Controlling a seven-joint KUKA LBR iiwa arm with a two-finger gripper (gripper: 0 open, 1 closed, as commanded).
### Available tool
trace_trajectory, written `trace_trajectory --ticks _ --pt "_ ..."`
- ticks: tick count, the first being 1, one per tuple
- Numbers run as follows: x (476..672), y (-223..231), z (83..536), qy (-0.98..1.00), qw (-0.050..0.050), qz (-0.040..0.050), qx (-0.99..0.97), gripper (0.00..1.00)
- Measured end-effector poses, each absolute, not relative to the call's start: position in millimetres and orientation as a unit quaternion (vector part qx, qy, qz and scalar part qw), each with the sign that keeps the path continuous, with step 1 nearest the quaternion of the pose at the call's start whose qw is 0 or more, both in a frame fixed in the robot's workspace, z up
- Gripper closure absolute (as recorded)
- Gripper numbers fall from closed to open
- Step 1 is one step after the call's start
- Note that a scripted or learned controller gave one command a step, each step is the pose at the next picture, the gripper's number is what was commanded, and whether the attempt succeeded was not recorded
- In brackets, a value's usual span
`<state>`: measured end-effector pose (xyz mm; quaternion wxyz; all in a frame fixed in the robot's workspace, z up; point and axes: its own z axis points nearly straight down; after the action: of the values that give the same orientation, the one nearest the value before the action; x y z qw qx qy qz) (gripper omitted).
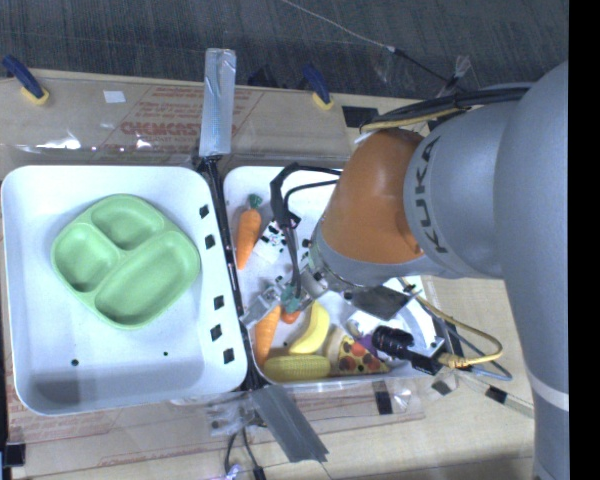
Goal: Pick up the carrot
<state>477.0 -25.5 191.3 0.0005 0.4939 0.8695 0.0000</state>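
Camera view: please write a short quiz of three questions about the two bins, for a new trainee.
1. True or false: the green plate lies in the right bin.
2. How many carrots are there? A one, B two, C four.
3. Which yellow fruit lies beside the lower carrot?

Key: 1 false, it lies in the left bin. 2 B, the upper carrot and the lower one. 3 The banana.

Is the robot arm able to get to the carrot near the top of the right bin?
Probably yes. That carrot lies uncovered along the right bin's left wall, nothing on top, with the arm right beside it.
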Motion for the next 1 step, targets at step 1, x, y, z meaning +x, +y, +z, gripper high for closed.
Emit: trace_trajectory --ticks 1 --pt "484.8 -103.6 127.9 0.85 -0.003 -0.002 0.527 0.0"
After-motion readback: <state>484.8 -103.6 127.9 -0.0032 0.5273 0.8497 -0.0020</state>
